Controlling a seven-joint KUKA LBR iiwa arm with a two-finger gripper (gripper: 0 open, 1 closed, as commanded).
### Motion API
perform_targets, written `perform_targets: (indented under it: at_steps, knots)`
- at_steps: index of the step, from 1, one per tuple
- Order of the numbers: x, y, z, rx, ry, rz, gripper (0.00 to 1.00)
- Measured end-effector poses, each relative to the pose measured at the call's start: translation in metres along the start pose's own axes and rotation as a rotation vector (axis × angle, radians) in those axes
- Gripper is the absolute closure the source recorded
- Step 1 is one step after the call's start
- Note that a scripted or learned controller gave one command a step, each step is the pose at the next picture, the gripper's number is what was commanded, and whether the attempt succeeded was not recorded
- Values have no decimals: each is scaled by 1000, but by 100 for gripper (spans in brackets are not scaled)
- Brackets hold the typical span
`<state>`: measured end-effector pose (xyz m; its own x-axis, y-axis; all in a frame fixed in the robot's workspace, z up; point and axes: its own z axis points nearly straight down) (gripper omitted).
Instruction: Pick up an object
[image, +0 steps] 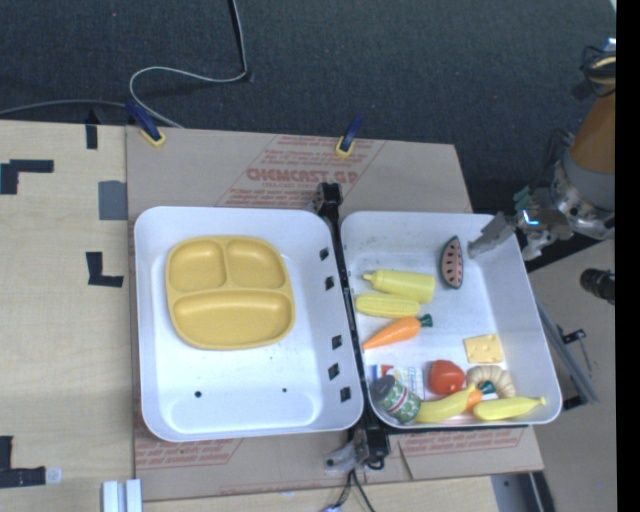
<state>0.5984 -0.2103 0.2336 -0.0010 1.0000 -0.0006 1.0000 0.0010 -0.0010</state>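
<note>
Taking the watermelon slice (452, 262), which lies alone near the right bin's (537, 330) far wall with bare floor around it, looks easiest if the gripper (492, 237), hovering over the rim just beside it, its grip state impossible to judge, descends clear of that rim.

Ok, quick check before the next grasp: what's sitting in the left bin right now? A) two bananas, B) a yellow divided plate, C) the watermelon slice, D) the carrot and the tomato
B: the yellow divided plate lies alone in the left bin, while the carrot, tomato, watermelon slice and bananas all lie in the right bin.
</note>
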Motion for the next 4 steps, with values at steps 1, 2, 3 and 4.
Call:
perform_targets:
  at_steps: [1, 2, 3, 4]
  knots:
    - [5, -77, 124, 1, 1, 0, 0]
    - [12, -95, 141, -28, -15, 0, 0]
    - [29, -108, 142, -26, -16, 2, 0]
    - [67, -110, 143, -20, -11, 2, 0]
